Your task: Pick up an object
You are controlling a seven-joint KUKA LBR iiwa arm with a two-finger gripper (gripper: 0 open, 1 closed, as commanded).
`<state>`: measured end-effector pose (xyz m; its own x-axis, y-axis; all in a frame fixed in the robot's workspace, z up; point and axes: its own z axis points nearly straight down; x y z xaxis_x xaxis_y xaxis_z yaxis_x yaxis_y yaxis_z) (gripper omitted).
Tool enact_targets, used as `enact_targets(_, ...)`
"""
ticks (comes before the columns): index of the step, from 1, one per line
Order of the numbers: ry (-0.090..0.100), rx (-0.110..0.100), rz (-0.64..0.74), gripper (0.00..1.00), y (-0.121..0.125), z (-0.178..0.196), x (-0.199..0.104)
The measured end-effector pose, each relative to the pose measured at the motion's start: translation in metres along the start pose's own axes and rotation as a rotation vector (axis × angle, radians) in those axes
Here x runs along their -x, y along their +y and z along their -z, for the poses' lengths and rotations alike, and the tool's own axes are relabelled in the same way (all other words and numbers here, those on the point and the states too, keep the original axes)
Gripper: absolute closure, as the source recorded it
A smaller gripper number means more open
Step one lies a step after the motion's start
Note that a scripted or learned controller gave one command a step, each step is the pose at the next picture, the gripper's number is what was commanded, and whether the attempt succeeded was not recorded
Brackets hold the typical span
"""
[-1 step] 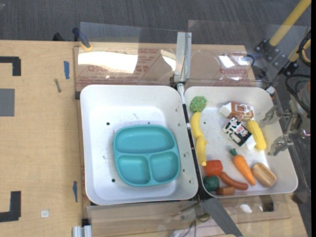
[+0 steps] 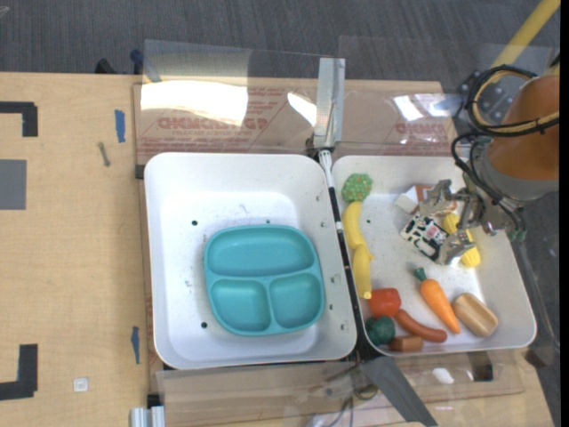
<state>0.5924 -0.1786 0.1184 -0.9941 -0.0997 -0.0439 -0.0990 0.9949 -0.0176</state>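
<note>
In right bin (image 2: 520,285), near far-right rim: pincer (image 2: 447,223) among toys, grip state unreadable.

My arm (image 2: 529,123) runs off the right edge, so most of it is cut away. My gripper (image 2: 452,222) hangs over the right bin (image 2: 520,278), and whether my fingers are apart or closed I cannot tell; they blur into the clutter under them. A black-and-white thing (image 2: 423,232) lies just below me, its shape and kind unclear. A yellow piece (image 2: 470,257) beside it is partly covered by my gripper. The green ball (image 2: 380,329) and the sausage (image 2: 418,325) sit low against the bin's near rim, their lower sides hidden. A yellow pole (image 2: 533,20) leaves the top right corner.
</note>
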Motion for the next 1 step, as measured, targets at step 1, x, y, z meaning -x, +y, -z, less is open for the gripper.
enact_targets(1,-0.025,-0.006,-0.139,0.0,0.0174,-0.0057,-0.0244)
